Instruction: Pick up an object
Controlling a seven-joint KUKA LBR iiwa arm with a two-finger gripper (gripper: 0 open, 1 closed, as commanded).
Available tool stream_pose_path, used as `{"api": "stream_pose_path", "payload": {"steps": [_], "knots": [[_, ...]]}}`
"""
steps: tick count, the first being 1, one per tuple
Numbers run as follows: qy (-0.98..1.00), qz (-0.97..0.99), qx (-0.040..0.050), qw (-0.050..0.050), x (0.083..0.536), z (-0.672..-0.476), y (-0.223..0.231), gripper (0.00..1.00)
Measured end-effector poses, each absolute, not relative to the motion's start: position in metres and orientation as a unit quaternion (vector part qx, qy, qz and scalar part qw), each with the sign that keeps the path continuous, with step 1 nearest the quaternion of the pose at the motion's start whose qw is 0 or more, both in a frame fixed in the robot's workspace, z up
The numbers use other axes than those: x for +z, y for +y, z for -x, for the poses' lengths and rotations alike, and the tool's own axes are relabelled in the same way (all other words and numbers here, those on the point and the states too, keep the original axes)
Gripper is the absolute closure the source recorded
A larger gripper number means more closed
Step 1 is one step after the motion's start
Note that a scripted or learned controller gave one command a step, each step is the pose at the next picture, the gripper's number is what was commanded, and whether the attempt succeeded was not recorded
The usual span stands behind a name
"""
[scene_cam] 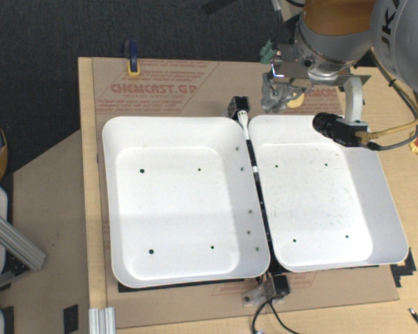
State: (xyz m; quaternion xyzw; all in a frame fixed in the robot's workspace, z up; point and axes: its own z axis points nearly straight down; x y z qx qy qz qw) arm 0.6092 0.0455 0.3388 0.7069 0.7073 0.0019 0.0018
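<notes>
Pincer [282, 97] at 12 o'clock above right bin [376, 214] rim, small yellowish obj [296, 100] at tips, grip state undeterminable, left bin [118, 186] adjacent.

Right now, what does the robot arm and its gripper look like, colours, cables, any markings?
The arm is glossy grey with a broad orange-brown band above the wrist and part of dark lettering on its upper link. Below the band sits a grey metal wrist flange, then a silvery gripper with a small green fitting beside it. A black cylindrical unit hangs off a white bracket, with thin yellowish and black cables trailing right.
</notes>
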Motion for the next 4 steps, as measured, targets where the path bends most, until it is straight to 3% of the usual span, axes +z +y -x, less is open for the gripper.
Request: {"api": "stream_pose_path", "payload": {"steps": [1, 2, 3, 4], "knots": [[0.705, -0.709, 0.0023, 0.004, 0.402, -0.588, -0.023, 1.0], [0.708, -0.706, -0.0003, -0.001, 0.31, -0.637, 0.003, 1.0], [0.704, -0.71, -0.0002, 0.004, 0.319, -0.642, -0.121, 1.0], [0.708, -0.706, -0.0007, -0.001, 0.267, -0.667, -0.092, 1.0]]}}
